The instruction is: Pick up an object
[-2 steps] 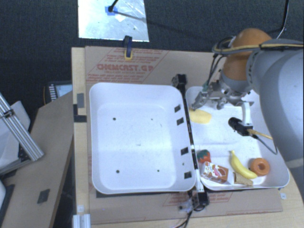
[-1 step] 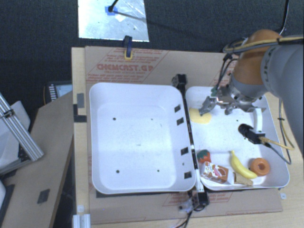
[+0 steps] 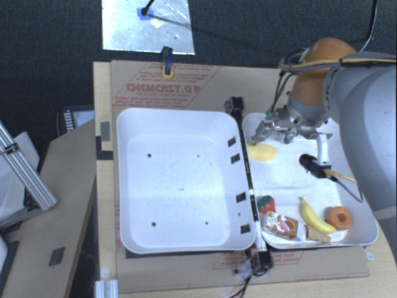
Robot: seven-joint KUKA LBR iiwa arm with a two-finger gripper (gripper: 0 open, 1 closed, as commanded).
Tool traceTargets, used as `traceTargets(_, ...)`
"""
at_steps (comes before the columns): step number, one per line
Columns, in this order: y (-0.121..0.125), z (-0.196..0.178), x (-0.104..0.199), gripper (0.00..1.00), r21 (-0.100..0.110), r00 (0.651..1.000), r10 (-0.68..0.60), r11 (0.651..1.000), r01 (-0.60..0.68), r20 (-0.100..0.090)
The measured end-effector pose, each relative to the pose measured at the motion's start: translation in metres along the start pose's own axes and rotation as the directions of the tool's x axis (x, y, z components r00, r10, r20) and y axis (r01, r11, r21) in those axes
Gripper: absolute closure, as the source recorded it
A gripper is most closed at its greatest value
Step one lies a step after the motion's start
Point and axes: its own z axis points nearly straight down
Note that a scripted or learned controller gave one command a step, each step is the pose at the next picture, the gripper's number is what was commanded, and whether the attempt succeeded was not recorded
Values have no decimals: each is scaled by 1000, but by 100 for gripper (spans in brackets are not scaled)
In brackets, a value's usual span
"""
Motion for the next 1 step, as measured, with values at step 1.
traceTargets(1, -13, -57, 4, 0, -1, 1000, 4, 1000, -4, 0)
